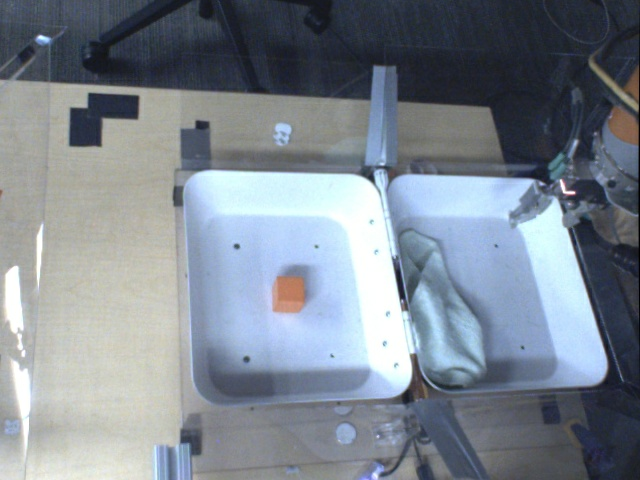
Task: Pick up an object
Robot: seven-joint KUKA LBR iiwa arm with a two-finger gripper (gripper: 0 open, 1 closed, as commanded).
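Note:
A small orange cube (289,294) sits near the middle of the left bin (240,208). A crumpled pale grey-green cloth (440,308) lies along the left wall of the right bin (530,298), reaching to its front edge. My gripper (528,206) hovers over the back right corner of the right bin, well apart from the cloth and far from the cube. Nothing shows in its grasp. The arm's orange band (625,125) is at the right edge of the view.
A metal divider post (381,118) stands behind the seam between the bins. The wooden bench (90,298) extends to the left. An office chair base (215,13) stands on the dark floor behind the bench.

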